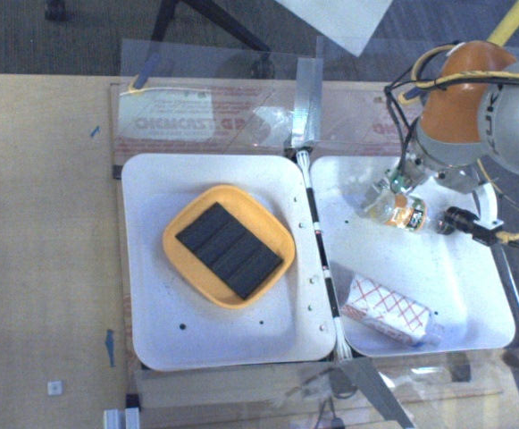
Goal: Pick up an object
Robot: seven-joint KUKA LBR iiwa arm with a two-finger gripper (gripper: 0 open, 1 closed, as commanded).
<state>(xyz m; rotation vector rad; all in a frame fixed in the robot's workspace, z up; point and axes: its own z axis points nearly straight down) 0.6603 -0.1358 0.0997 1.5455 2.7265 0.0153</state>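
Small clear packet with orange label (400,209) in the upper part of the right bin (473,284), directly under the pincer (395,186), likely the target. Pincer state: cannot tell. Red-checked box (388,309) at lower right; yellow tray (229,244) in the left bin (152,311).

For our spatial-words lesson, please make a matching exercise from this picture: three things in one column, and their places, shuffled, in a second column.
Things:
1. yellow tray
2. red-and-white checked packet
3. pincer

Places:
A. near corner of the right bin
B. middle of the left bin
C. far part of the right bin

Pairs: 1-B, 2-A, 3-C
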